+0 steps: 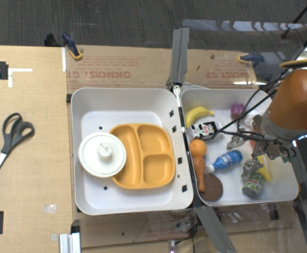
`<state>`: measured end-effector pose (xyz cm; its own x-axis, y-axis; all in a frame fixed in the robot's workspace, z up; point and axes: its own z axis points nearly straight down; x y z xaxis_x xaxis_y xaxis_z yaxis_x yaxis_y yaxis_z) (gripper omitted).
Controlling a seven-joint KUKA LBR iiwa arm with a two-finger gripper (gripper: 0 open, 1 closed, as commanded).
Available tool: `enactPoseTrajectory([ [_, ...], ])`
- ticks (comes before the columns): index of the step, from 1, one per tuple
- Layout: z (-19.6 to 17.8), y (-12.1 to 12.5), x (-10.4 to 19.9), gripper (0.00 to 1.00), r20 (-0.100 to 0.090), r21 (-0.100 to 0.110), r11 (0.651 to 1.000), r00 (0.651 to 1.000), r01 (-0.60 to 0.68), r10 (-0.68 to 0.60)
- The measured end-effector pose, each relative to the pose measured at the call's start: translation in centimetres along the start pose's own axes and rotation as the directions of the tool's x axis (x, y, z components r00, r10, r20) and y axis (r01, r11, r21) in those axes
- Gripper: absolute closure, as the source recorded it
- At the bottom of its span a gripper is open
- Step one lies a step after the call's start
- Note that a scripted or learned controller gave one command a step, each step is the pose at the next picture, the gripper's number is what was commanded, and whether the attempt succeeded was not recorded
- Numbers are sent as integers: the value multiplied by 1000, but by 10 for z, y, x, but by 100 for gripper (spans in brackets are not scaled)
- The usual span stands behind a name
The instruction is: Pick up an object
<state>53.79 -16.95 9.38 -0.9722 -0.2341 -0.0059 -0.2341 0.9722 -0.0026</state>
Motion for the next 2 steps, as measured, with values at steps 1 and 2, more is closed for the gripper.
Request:
enactPoseTrajectory([
  [1, -6, -2, 35, 0, 23, 10, 997, 997, 71, -71],
  [2, 2, 69, 23, 0, -4, -2, 983, 983, -184, 184],
])
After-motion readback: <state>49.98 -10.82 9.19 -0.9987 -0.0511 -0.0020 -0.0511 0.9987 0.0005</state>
